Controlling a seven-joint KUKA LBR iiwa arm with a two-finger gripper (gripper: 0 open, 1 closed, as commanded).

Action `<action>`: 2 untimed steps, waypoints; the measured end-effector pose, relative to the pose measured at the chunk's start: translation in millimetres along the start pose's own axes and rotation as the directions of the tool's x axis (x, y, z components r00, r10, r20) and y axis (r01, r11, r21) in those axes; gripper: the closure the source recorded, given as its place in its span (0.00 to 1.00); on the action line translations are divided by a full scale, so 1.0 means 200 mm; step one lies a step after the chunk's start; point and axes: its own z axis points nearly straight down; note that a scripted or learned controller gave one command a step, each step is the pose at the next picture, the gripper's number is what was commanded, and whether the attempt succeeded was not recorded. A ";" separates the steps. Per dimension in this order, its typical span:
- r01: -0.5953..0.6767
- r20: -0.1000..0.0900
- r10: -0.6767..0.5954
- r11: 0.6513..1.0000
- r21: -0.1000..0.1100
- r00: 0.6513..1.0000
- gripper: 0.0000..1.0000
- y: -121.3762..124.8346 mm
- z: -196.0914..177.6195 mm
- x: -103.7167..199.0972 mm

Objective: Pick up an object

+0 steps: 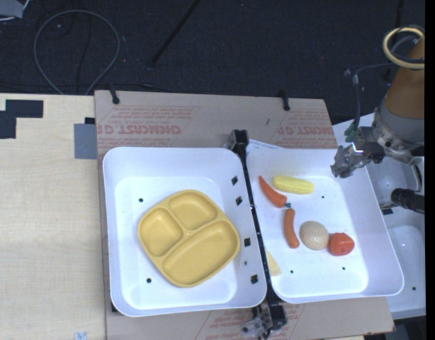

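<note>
Your gripper [343, 163] hovers over the right bin's [377, 211] far right corner; you can't tell its state. Just left lies the corn [293, 185], with the carrot [271, 191], sausage [291, 228], egg [314, 235] and tomato [341, 244] nearer you.

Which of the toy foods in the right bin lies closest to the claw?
The yellow corn cob, at the bin's far side. The carrot, sausage, egg and tomato all lie farther from the claw.

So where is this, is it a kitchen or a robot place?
Probably a robot lab, not a kitchen. A robot arm reaches over two white bins on a cardboard-covered bench, loose cables lie on the dark floor behind, and the food looks like toys, such as the corn.
</note>
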 end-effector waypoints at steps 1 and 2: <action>0.002 -0.003 -0.002 1.000 0.006 1.000 1.00 -0.09 -0.04 0.25; 0.002 -0.004 -0.002 1.000 0.007 1.000 1.00 -0.19 -0.06 0.49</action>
